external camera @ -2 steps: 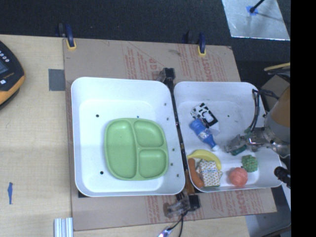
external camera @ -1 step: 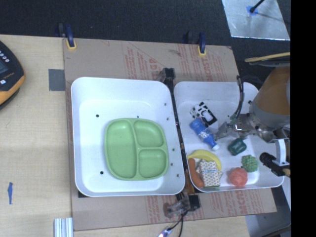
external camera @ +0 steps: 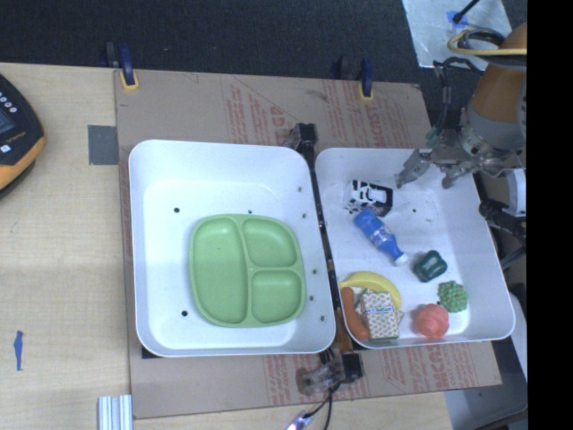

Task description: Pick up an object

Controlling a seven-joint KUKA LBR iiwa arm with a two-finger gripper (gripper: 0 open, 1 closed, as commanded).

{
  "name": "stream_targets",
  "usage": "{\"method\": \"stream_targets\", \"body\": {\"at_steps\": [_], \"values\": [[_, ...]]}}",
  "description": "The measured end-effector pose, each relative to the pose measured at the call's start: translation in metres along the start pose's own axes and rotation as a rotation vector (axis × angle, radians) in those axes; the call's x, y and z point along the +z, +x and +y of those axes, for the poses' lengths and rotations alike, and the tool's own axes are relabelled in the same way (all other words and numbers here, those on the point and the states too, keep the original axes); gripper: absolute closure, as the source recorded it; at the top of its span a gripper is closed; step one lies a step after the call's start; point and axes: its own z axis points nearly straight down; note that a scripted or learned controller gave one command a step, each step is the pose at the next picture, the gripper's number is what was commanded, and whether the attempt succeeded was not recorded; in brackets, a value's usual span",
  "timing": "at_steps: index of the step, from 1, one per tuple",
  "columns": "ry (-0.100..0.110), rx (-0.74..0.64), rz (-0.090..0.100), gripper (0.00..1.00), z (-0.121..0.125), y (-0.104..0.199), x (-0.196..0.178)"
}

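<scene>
Hovering over the right bin (external camera: pixel 466 231) near the blue bottle (external camera: pixel 378 236), the end effector (external camera: pixel 435 169) is spread, gripping nothing

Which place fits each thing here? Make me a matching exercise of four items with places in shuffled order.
Things:
1. green divided plate
2. blue plastic bottle
3. red round fruit
4. yellow banana

Places:
A. right bin, near front right corner
B. left bin, middle
C. right bin, front left, above the small carton
D. right bin, centre, lying slantwise

Pairs: 1-B, 2-D, 3-A, 4-C
</scene>
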Motion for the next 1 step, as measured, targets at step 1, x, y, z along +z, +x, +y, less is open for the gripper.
{"method": "stream_targets", "body": {"at_steps": [1], "values": [[0.003, -0.001, 0.001, 0.0, -0.0357, 0.0523, -0.0227]]}}
